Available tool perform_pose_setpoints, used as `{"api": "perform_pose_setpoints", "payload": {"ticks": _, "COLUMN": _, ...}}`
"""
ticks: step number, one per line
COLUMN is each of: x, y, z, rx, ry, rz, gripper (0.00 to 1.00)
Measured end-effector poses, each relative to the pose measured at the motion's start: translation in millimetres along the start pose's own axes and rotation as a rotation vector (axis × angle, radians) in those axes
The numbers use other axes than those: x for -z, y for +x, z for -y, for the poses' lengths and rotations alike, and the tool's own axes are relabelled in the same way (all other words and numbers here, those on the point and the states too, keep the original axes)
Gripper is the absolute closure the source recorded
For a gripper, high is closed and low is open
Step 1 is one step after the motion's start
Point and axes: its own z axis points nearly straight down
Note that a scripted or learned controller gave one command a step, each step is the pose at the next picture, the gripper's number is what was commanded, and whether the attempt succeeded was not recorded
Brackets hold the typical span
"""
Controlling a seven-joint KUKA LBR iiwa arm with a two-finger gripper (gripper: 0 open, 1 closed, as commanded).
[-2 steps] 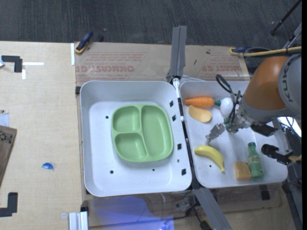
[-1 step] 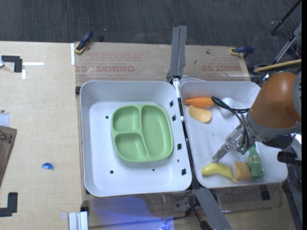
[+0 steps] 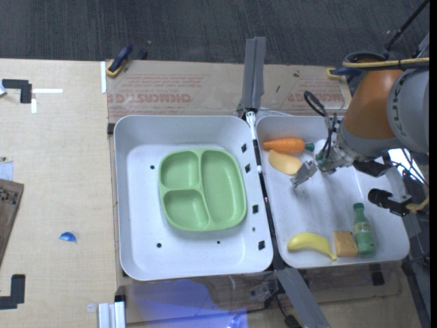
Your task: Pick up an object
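Bins [image 3: 136, 183] on bench [image 3: 54, 149], dark floor [image 3: 171, 12]

The arm [image 3: 403, 108] ran off the pic's right edge, so most of it was cut off. The gripper [image 3: 305, 174] was small & blurry; couldn't tell how it stood. The carrot's [image 3: 283, 144] green end hid behind the arm. The bottle's [image 3: 362, 229] label was too tiny to read.
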Motion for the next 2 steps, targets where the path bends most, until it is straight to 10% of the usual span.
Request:
{"api": "perform_pose_setpoints", "payload": {"ticks": 1, "x": 0.5, "y": -3.2, "z": -71.3, "rx": -0.069, "ry": 0.0, "rz": 0.001, "gripper": 0.0}}
{"api": "perform_pose_setpoints", "payload": {"ticks": 2, "x": 10.6, "y": -3.7, "z": -71.9, "rx": -0.065, "ry": 0.0, "rz": 0.005, "gripper": 1.0}}
